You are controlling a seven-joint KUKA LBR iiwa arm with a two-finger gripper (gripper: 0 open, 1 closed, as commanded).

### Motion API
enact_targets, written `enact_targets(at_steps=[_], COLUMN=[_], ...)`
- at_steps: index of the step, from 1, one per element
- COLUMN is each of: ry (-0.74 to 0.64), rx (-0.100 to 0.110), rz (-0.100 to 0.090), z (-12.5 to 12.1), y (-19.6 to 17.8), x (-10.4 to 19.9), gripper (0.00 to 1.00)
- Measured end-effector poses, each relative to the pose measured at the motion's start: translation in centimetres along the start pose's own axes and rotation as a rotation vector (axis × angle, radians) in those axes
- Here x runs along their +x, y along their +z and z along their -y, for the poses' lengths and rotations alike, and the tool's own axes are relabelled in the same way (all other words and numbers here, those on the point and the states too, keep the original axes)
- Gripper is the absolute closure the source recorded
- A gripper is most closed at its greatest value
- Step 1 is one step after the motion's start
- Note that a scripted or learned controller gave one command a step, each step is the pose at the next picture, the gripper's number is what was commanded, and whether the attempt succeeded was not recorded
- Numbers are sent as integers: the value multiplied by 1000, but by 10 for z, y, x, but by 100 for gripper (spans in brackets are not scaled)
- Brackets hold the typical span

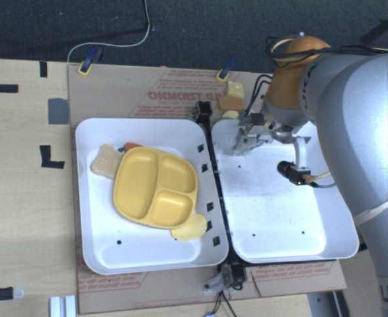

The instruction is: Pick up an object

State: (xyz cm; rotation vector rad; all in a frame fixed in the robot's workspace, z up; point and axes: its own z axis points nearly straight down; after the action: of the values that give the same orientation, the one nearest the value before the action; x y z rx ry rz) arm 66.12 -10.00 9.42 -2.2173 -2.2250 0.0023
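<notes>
The end effector (244, 139) hangs at the upper-left corner of the right white bin (279, 233); I cannot tell its state. The yellow divided plastic tray (155, 187) lies mid-left bin (94, 243) (a tan sponge-like piece (105, 162) touches its upper-left edge).

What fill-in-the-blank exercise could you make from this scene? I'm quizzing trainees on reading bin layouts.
1. The yellow divided tray lies in the ____ bin.
2. The tan sponge-like block touches the tray's ____ edge.
3. The end effector hovers over the ____ bin's far corner.
4. The tray has ____ compartments.

Missing words: left; left; right; three
</notes>
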Motion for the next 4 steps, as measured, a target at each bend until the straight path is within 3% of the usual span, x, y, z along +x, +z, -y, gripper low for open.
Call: enact_targets(at_steps=[1,2,3,4], ry=[0,2,6,0], rx=[0,3,-8,2], rz=[1,3,3,0], z=[0,-6,-8,62], y=[1,10,-74,13], x=[0,4,-64,6], gripper=[0,0,0,0])
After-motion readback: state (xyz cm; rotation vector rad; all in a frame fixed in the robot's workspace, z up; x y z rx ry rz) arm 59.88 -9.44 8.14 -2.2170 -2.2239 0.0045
